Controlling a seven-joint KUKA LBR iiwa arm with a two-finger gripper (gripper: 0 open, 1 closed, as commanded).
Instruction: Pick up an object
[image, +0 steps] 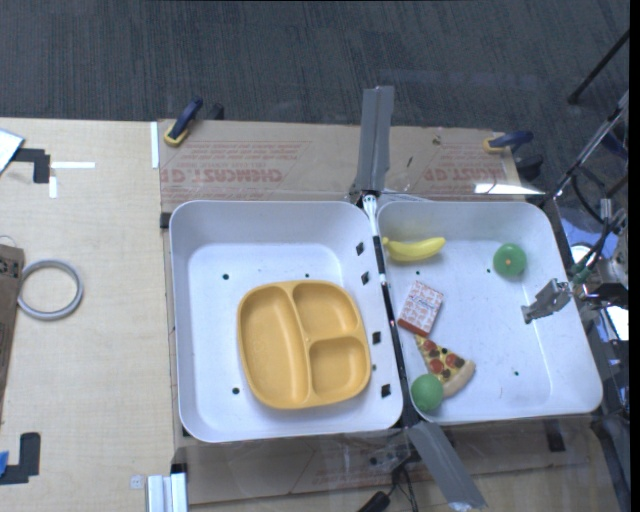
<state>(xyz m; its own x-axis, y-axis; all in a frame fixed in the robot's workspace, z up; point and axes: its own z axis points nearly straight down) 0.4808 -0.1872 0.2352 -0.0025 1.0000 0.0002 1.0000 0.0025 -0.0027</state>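
The right bin (560, 390) holds a yellow banana (414, 248) at its far left and a green round fruit (509, 260) at the far right. A red and white packet (421, 307) lies left of centre. Below it a pizza slice (446, 364) rests against a second green ball (427, 392) at the near left corner. My gripper (546, 300) reaches in over the bin's right side, small and grey. It sits below and right of the far green fruit, apart from every object, with nothing seen in it.
The left bin (200, 260) carries a yellow divided plate (303, 343). A roll of tape (47, 288) lies on the wooden bench at the left. A grey divider post (375, 140) rises between the bins at the back. Cables and frame parts crowd the right edge.
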